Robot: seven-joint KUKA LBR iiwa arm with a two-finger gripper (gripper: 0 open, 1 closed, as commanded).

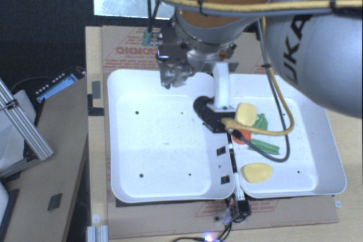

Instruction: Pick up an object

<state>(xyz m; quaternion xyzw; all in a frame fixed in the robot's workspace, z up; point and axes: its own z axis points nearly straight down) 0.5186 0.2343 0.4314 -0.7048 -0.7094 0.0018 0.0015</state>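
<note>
Several small objects lie in the right bin (pixel 317 139). A pale yellow block (pixel 247 114) rests near the divider, with a green piece (pixel 262 121) just to its right. Below them sit a small red-orange piece (pixel 241 136) and a long green pod-like object (pixel 265 147). A flat yellow oval (pixel 256 172) lies near the bin's front. My gripper (pixel 170 77) hangs over the far right part of the left bin (pixel 142 139), well apart from all of these objects. Nothing can be seen in its grasp.
The large grey and orange arm body covers the top of the view and hides the far part of the right bin. A yellow cable (pixel 283 122) loops down over the right bin's objects. The bins rest on a cardboard sheet (pixel 125 48).
</note>
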